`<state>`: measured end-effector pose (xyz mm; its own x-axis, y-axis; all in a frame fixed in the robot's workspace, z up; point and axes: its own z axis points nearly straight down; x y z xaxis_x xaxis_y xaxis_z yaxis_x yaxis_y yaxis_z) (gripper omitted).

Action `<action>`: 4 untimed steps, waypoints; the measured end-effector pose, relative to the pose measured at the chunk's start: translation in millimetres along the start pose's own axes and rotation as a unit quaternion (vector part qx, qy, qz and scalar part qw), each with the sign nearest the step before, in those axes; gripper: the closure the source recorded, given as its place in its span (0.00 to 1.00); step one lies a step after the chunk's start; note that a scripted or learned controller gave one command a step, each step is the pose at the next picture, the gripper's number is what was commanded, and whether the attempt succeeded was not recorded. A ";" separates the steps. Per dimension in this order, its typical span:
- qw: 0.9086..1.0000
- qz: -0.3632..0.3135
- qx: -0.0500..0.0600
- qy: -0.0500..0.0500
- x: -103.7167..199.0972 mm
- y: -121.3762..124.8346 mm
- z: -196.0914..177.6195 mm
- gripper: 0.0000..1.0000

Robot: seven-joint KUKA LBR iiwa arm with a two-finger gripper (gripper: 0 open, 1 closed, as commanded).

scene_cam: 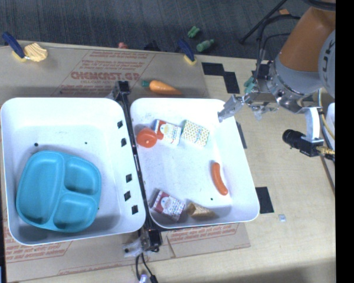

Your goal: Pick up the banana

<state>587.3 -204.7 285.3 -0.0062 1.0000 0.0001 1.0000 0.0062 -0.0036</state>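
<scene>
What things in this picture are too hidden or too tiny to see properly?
- Gripper, camera view: small and blurred above the right bin's rim; open or shut cannot be told.
- Robot arm: cut off by the right edge.
- Small cartons: print too small to read.
- Brown item by the right bin's near wall: too blurred to identify.
- Banana: nothing in the bins can be surely identified as one.

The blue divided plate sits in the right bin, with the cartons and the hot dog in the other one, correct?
Not quite. The camera view shows the blue divided plate in the left bin, alone there. The cartons and the hot dog are indeed in the other one, which is the right bin.
</scene>
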 end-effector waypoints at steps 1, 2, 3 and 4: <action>0.992 0.130 0.001 0.001 48.9 -3.6 75.1 0.00; 0.986 0.168 0.002 0.001 83.2 -84.1 137.1 0.00; 0.993 0.117 0.000 0.001 112.3 -110.0 194.6 0.00; 0.998 0.066 0.000 0.001 206.9 -64.3 93.7 0.00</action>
<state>521.4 1.8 191.8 0.1246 0.9922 0.0012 0.9922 -0.1246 -0.0027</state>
